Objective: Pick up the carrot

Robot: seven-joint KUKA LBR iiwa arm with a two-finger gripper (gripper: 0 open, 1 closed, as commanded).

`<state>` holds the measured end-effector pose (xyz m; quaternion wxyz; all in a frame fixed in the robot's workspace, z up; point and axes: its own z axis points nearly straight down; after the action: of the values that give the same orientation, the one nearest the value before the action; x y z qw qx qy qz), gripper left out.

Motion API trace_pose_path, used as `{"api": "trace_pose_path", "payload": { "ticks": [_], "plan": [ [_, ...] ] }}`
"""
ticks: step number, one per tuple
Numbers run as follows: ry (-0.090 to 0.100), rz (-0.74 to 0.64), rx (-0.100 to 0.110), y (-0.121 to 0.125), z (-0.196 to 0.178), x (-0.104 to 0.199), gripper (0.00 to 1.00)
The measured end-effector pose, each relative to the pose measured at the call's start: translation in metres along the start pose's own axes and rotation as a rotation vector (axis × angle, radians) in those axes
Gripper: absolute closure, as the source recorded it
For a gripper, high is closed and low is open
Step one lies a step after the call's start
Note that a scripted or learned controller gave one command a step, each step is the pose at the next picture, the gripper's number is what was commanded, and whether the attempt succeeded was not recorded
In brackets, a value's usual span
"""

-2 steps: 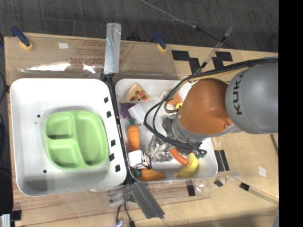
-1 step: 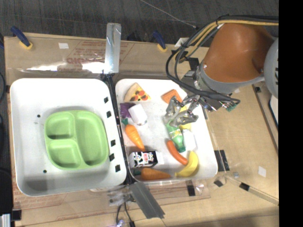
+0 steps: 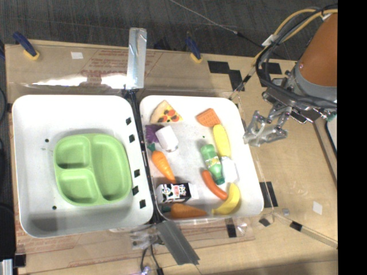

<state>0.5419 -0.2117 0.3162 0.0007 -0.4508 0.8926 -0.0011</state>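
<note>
My inventory, from the overhead camera:

Left bin (image 3: 23,153): one green tray (image 3: 92,168) with three compartments.

Right bin (image 3: 243,153): carrot (image 3: 162,164), at the left side, lying tip toward the bin's near end, just below a white cup (image 3: 168,138) and a purple item (image 3: 151,134). A second orange vegetable (image 3: 186,211) lies along the near wall, and a slimmer orange one (image 3: 213,185) sits right of centre. Pizza slice (image 3: 166,113) at the far left corner; orange cracker (image 3: 208,118) beside it. Corn cob (image 3: 221,140), green bottle (image 3: 211,158), small white block (image 3: 229,169), banana (image 3: 229,200) down the right side. Black-and-white carton (image 3: 174,192) near the front; I cannot read its print.

Pincer (image 3: 265,129): over the tabletop (image 3: 298,176), just outside the right bin's right rim, well apart from the carrot. I see nothing in it; I cannot tell how far its fingers are parted.

Red printing on the cardboard (image 3: 86,67) behind the bins is too faint for me to read.
</note>
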Motion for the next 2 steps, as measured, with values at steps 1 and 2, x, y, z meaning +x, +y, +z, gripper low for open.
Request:
{"api": "trace_pose_path", "payload": {
  "ticks": [1, 2],
  "plan": [
    [0.001, 0.064, -0.011, 0.044, 0.1, 0.011, 1.0],
    [-0.001, -0.153, 0.003, 0.034, 0.019, 0.023, 1.0]
  ]
}}
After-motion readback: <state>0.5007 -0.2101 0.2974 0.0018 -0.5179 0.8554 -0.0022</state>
